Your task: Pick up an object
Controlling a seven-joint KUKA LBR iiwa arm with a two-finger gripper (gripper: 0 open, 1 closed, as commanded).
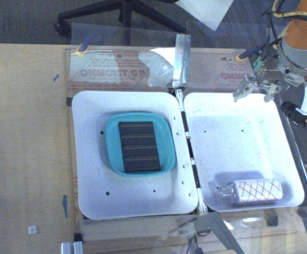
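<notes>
A teal square dish (166, 142) lies in the middle of the left bin (90, 157), and a dark ridged block (139, 146) rests flat in it. In the right bin (238, 136), near the front edge, a small clear bottle with a red-and-white checked wrap (253, 190) lies on its side. My gripper (257, 91) hangs over the back right corner of the right bin, well above the floor. It is open, with nothing between the fingers, and far from the bottle.
A clear plastic panel (121, 70) with red lettering runs behind both bins. Cables (280, 9) loop around the arm at the top right. A metal bracket (182, 62) stands at the seam between the bins.
</notes>
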